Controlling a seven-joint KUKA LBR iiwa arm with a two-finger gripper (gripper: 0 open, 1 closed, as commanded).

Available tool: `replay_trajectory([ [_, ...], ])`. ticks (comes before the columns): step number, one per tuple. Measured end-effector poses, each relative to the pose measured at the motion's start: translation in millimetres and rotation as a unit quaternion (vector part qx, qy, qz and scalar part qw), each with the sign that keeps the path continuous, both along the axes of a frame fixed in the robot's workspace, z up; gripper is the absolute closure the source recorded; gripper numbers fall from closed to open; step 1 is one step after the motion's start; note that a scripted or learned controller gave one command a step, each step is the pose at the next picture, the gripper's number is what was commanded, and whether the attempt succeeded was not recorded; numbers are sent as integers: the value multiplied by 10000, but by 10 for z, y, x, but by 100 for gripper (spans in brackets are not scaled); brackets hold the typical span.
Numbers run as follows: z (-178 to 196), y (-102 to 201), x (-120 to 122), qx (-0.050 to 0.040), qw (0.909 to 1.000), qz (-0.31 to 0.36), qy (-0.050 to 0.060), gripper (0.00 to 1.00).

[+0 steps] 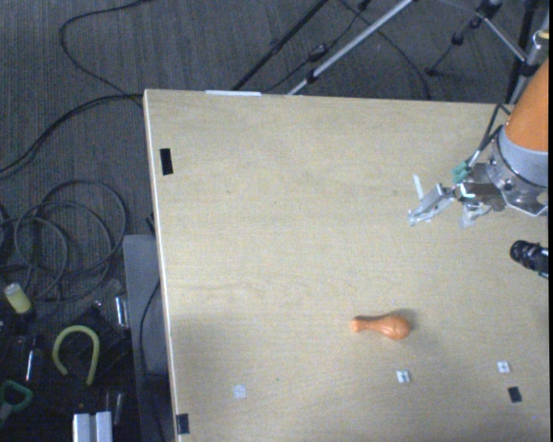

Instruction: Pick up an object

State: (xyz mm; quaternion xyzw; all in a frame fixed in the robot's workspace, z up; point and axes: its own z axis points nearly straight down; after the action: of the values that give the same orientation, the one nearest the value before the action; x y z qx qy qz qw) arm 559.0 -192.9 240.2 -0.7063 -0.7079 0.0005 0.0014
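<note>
Overhead slanted view of a pale wood-grain worktop, matt and flat, bearing a few small dark and white markers near its edges. The single task thing, an orange object, lies on its side toward the near part of the worktop, well apart from the arm. Its shape is pear-like or skittle-like: a rounded bulb at the right that narrows to a slim neck ending in a small knob at the left. The surface looks smooth and faintly glossy, which suggests moulded plastic or rubber; the material cannot be settled at this resolution.

The tool hangs at the right of the view, above and beyond the orange object, below the arm's grey wrist and orange band. Its pale metallic fingers point leftward and appear spread, with nothing between them.

Handling, as a judgement: the object is probably light and fairly stiff, and being round it may roll or skid when nudged from one side. The neck, or the shoulder where neck meets bulb, offers the surest hold, with the fingers closing across the long axis.

Beyond the worktop, dark carpet carries looped cables and stand legs.
</note>
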Motion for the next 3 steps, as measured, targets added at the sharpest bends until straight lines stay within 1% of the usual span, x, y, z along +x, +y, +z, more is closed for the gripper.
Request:
replay_trajectory([
  [1, -546, -308, 473, -18, 9975, 713, -2, 0],
  [2, -1462, -288, 1034, -16, 9825, 1865, -11, 0],
  [3, -1561, 148, 1095, -12, 9717, 2361, -11, 0],
])
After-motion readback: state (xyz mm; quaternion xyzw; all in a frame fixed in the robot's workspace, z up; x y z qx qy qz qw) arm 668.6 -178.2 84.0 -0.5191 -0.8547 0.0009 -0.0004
